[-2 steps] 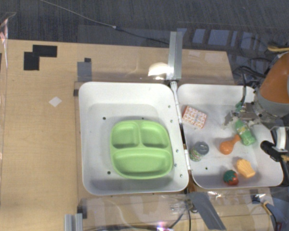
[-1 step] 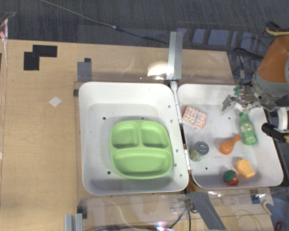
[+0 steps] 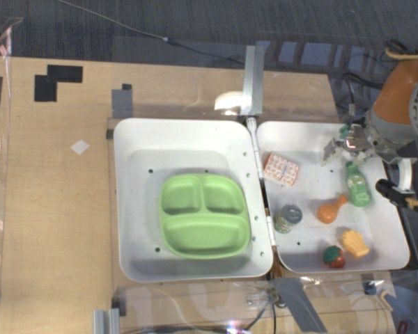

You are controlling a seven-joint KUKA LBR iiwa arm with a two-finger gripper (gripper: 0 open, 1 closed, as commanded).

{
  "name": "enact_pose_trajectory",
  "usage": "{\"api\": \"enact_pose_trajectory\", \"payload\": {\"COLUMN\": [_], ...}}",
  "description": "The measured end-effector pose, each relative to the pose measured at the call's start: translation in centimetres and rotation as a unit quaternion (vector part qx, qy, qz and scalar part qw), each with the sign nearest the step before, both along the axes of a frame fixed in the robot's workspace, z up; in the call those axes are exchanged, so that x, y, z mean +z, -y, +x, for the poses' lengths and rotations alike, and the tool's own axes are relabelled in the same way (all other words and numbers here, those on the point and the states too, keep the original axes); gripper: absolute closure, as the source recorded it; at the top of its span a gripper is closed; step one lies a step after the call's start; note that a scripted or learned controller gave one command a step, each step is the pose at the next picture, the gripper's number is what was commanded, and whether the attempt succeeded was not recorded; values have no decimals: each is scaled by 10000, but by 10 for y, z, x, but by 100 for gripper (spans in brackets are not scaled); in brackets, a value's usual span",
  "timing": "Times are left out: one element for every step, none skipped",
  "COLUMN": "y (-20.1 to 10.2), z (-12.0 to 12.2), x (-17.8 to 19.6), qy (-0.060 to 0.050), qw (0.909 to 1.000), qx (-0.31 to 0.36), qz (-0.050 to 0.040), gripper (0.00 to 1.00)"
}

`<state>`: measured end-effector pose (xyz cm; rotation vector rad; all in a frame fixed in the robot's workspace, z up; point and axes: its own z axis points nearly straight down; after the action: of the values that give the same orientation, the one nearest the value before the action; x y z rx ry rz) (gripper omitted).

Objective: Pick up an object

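Showing no legible label: green bottle (image 3: 357,185)

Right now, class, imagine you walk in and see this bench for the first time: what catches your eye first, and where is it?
The bright green divided plate stands out first, lying in the middle of the left bin. Next comes the cluster of small things in the right bin: a green bottle, an orange piece, a small tin and a patterned packet. The grey arm with its orange band reaches in at the upper right.
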<state>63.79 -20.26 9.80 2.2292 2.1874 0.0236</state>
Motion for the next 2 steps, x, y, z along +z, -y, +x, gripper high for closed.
{"api": "enact_pose_trajectory", "payload": {"y": [-2, 0], "z": [-7, -8], "x": [2, 2], "qy": [55, 48], "qw": [9999, 9994], "qx": [149, 345], "qz": [-29, -32], "gripper": [0, 0]}}
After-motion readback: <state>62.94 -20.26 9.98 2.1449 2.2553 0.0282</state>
